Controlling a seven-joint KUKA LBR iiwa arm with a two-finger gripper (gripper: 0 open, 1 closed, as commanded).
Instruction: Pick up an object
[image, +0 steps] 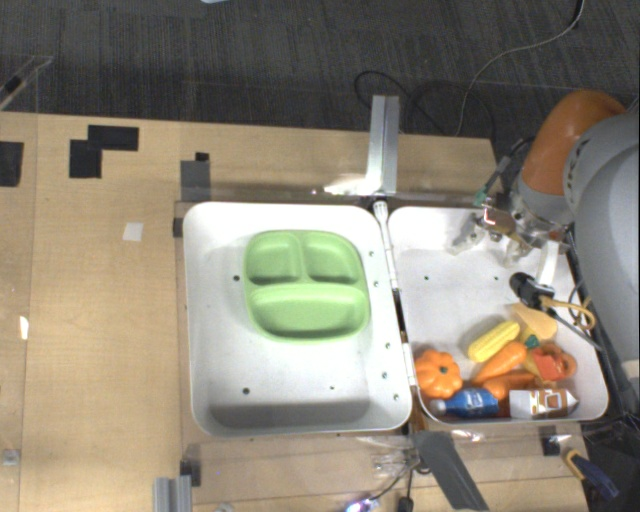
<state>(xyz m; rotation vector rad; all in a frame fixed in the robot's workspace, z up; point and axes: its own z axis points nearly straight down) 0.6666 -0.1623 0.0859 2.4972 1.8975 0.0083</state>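
My gripper (489, 240) hangs over the back of the right bin (440, 290), below the orange band (560, 150) on the arm. Its fingers stand open with nothing between them. The toys lie heaped at the bin's front right, well clear of the gripper: an orange pumpkin (438, 372), a yellow corn cob (494, 341), an orange carrot (505, 362), a blue bottle (470, 403), a white and brown carton (543, 402), a pale yellow wedge (535, 322) and a red-orange piece (552, 362).
A green divided plate (305, 283) lies in the left bin (220, 380). A metal post (384, 140) stands behind the wall between the two bins. Cables run along the right bin's right wall. Bare white floor spans the right bin's left half.
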